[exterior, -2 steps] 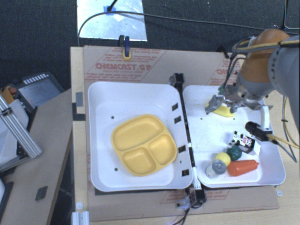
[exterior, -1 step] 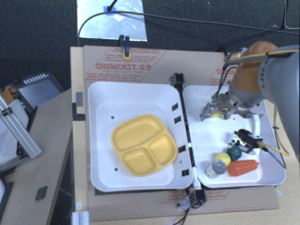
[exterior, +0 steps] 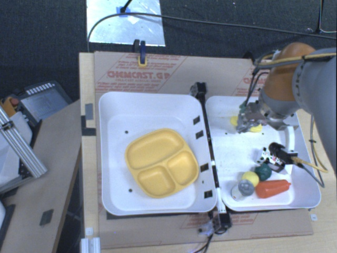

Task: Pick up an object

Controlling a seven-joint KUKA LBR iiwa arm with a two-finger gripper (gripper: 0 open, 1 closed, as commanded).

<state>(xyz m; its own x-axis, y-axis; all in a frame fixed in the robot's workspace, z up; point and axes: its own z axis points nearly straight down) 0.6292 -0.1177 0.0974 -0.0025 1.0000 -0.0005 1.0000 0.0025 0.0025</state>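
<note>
My gripper [exterior: 245,123] is low in the back part of the right bin [exterior: 226,157], under the grey arm with the orange band. A yellow object [exterior: 256,127] lies directly beneath it, showing on both sides of the gripper body. The view does not show if it is touched or gripped. At the bin's front sit an orange carrot-like piece [exterior: 273,188], a yellow ball [exterior: 250,178], a dark teal object [exterior: 263,171] and a grey round object [exterior: 244,188], clustered close together.
The left bin [exterior: 113,141] holds a yellow divided plate [exterior: 160,162] near its middle. A black divider strip [exterior: 206,141] runs between the bins. Cardboard lies under both bins, and a side table with equipment stands at the far left.
</note>
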